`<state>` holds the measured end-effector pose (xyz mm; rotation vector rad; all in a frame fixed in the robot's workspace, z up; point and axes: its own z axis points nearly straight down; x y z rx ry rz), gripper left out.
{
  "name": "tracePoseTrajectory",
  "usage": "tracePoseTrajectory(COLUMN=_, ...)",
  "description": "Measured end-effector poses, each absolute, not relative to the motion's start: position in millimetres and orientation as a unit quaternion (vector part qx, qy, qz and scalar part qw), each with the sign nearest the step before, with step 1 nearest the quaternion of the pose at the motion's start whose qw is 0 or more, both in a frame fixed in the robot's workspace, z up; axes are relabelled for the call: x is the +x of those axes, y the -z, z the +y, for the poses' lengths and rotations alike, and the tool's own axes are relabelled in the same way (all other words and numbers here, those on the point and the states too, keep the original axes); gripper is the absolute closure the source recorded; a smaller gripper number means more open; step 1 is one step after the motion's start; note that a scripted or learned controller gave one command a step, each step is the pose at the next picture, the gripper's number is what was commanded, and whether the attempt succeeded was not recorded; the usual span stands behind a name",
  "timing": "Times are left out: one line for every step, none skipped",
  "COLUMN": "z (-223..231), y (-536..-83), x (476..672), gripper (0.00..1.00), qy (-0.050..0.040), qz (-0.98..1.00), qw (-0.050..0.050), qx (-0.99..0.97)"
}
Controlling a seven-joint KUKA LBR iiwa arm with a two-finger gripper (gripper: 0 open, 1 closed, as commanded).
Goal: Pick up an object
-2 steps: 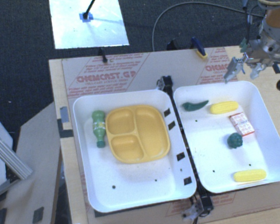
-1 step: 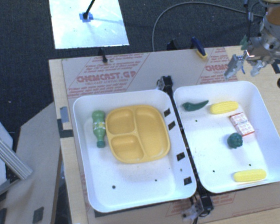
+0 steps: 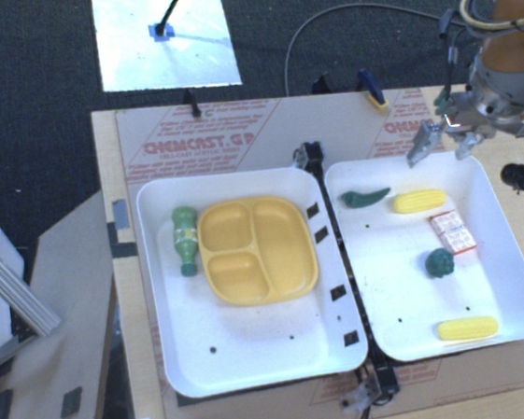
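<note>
Hand: the hand (image 3: 444, 143) hung over the far rim of the right bin (image 3: 502, 252), its two fingers spread apart, nothing between them.
Arm: the grey arm with its orange band (image 3: 516, 29) came in from the upper right.
Right bin: a dark green pepper (image 3: 365, 198) lay near the far left corner, with a yellow corn cob (image 3: 419, 201) just beside it. A small red and white box (image 3: 453, 232) sat toward the middle right, and a green broccoli piece (image 3: 439, 263) lay just below it. A second corn cob (image 3: 467, 328) lay near the front rim.
Left bin: the left bin (image 3: 260, 354) held a yellow divided plate (image 3: 255, 250), and a green bottle (image 3: 186, 240) lay against the plate's left edge.
Surface: both bins sat side by side on a clear printed sheet (image 3: 235, 136) on the surface.
</note>
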<state>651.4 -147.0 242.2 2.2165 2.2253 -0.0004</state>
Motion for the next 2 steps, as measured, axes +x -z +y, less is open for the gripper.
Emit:
tracePoseTrajectory(z=-150.1, y=-199.8, x=646.9, gripper=0.0, qy=0.0002, qz=0.708, qw=0.001, qx=0.706)
tracePoseTrajectory(z=-151.5, y=-140.0, x=653.5, gripper=0.0, qy=0.0006, qz=0.708, qw=0.0, qx=0.706)
